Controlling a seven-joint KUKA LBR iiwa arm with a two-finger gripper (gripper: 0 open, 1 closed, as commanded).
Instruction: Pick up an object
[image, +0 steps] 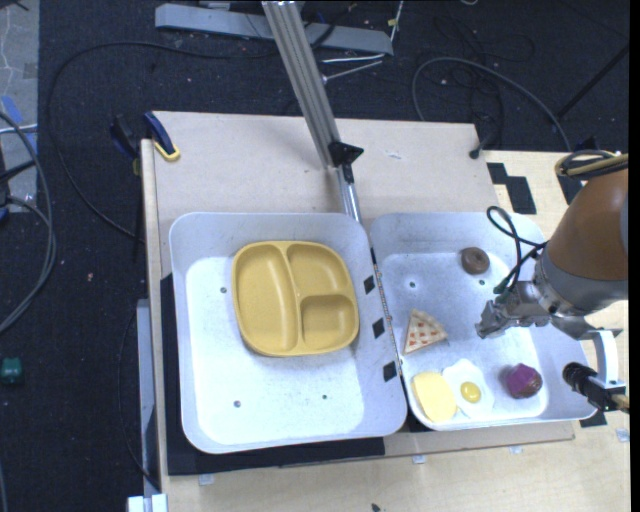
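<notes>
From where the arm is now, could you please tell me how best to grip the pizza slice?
Probably from straight above, closing across the pizza slice's two long slanted edges near its wide crust end. It lies flat in the right bin, apart from the egg.

My arm (592, 240) runs off the right edge of the frame, so most of it is cut away. My wrist covers part of the right bin (430, 275) floor beneath it. My jaws are too small and dark to read as parted or closed. The counter (300, 160) is cropped at the bottom edge.
</notes>
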